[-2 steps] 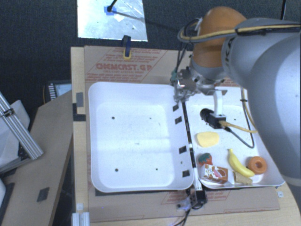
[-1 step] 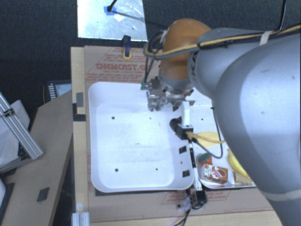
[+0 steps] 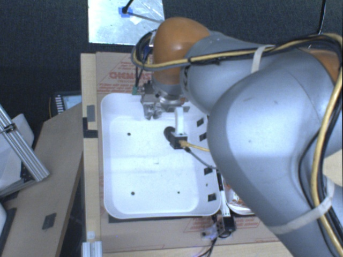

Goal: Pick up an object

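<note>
The only candidate to pick up is a pale item (image 3: 236,201) with a reddish edge, a sliver showing just past the near right corner of the white bin (image 3: 107,143). The arm (image 3: 268,143) covers the rest of it, so its long axis and the way it points cannot be told. The end effector (image 3: 151,111) hangs well apart from it, over the far edge of the bin near the middle, and nothing shows in its grasp. Whether it is open or closed cannot be told from this angle. Just beside it, a white bracket with a black plug (image 3: 172,136) hangs over the bin floor, and a yellow cable (image 3: 196,148) runs from the plug toward the bin's right edge. The bin floor carries a few small dark dots (image 3: 129,134), and black clips (image 3: 208,171) sit along its right edge. The bin rests on a cardboard sheet (image 3: 120,75) with red print, which lies on the tan surface (image 3: 88,84). At the near edge of the cardboard lies a small dark connector (image 3: 224,228). Beyond the far edge of the surface, a silvery sheet (image 3: 107,20) with a scrap of blue tape (image 3: 124,11) lies on dark ground. A metal rail (image 3: 20,146) leans at the left.
</note>
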Robot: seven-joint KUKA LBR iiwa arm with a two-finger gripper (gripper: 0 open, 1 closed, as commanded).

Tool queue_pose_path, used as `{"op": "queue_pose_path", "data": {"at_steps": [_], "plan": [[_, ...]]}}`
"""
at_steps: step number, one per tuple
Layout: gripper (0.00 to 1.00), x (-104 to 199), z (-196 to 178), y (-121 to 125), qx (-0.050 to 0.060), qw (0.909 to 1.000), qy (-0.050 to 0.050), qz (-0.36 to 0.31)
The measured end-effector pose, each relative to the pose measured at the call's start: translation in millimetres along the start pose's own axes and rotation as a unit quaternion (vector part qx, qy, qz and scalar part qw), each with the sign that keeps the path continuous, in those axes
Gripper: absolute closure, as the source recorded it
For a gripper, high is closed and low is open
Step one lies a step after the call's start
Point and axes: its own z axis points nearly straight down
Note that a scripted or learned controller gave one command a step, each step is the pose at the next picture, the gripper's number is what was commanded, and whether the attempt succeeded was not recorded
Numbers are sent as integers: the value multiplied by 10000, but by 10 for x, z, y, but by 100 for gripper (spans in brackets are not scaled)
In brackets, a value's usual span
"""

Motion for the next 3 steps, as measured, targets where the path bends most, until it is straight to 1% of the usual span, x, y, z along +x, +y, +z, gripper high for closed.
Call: {"op": "queue_pose_path", "data": {"at_steps": [1,2,3], "plan": [[100,213,-1142,18,-51,10000,9,6],[100,572,-882,-364,17,10000,-14,10],[100,126,-1781,31,-49,10000,-9,56]]}}
